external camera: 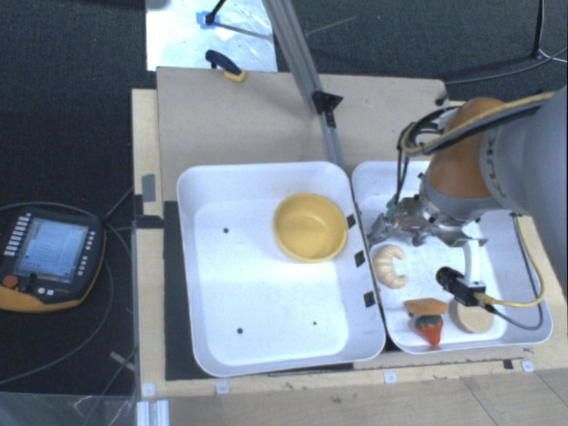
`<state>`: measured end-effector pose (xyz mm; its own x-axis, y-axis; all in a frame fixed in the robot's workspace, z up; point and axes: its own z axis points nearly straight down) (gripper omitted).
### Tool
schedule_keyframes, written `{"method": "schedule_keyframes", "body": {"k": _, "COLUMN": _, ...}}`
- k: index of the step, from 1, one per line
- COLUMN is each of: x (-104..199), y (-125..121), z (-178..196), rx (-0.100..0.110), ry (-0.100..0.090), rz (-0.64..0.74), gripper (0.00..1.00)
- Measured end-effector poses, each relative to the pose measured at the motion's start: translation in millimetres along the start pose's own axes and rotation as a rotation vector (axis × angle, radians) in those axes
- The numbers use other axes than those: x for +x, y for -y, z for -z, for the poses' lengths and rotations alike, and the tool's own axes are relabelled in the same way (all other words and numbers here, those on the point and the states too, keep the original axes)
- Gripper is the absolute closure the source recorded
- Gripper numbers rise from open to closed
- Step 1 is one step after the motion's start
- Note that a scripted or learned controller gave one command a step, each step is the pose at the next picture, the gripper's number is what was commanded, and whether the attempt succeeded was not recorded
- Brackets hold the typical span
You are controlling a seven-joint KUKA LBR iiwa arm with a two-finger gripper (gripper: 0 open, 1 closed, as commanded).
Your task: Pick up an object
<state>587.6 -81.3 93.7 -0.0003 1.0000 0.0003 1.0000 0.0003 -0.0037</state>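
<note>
Gripper (390, 227) low in right bin (532, 327), just above croissant (390, 266); can't tell its opening or any hold. Yellow bowl (309, 226) in left bin (266, 344); strawberry (430, 328) near right bin's front.

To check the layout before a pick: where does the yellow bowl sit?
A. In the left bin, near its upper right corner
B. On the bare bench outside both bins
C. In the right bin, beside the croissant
A: the yellow bowl rests inside the left bin, while the croissant lies in the right bin.
</note>
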Motion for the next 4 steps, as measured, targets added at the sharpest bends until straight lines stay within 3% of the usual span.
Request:
{"method": "schedule_keyframes", "body": {"k": 1, "x": -0.3, "y": -1.5, "z": 13.0, "rx": -0.005, "ry": 0.0, "rz": 0.0, "gripper": 1.0}}
{"method": "schedule_keyframes", "body": {"k": 4, "x": -0.6, "y": 11.0, "z": 170.7, "rx": -0.01, "ry": 0.001, "rz": 0.001, "gripper": 1.0}}
